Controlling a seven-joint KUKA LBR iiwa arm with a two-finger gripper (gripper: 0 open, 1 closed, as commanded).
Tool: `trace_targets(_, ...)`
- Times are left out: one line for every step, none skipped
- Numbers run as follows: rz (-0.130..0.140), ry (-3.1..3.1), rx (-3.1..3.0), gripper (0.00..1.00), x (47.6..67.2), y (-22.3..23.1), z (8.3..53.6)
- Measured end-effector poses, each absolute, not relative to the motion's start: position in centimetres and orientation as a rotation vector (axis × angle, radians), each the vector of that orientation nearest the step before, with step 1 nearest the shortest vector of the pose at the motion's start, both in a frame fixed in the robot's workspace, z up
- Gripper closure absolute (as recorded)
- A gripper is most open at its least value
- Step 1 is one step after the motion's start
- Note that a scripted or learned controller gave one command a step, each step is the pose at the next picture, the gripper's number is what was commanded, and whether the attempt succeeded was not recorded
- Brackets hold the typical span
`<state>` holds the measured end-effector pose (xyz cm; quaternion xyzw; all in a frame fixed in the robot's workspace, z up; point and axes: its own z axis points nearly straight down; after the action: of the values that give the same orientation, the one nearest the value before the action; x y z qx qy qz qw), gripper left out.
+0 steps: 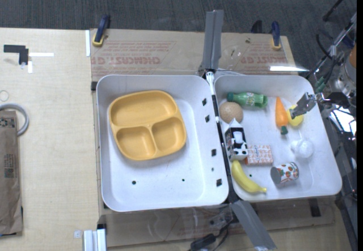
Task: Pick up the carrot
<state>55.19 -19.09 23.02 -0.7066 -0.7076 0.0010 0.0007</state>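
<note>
Sharing right bin (329, 148): carrot (281, 112), banana (245, 178), bottle (248, 99).

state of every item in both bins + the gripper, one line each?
carrot: lying in right bin, not gripped
gripper: low over right bin, just right of the carrot
green bottle: on its side
banana: lying flat by the front rim
can: tipped on its side
small carton: lying flat
yellow divided plate: right way up in left bin
</note>
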Motion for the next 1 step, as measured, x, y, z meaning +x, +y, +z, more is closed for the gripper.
trace_targets(0.002,-2.302,-2.139,0.0,53.48,-19.33,30.22)
